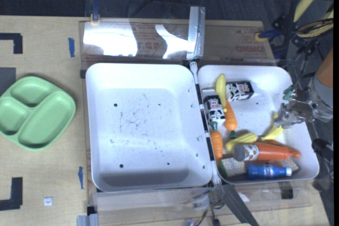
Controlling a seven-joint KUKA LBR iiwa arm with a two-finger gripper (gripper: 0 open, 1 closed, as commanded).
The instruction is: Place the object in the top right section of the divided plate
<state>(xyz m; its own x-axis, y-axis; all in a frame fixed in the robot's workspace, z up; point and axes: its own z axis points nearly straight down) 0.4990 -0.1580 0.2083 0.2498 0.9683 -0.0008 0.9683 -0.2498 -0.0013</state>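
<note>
While hovering by the right bin's (265,82) right edge, centre the claw (286,115) over the yellow piece (272,134) before closing. Cannot tell how wide open, or whether holding anything.

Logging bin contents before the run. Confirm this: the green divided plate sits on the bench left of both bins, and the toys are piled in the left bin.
One part is wrong. The camera view shows the toys, such as the blue bottle and the orange bottle, piled in the right bin, not the left bin. The green divided plate does sit on the bench left of both bins.
</note>
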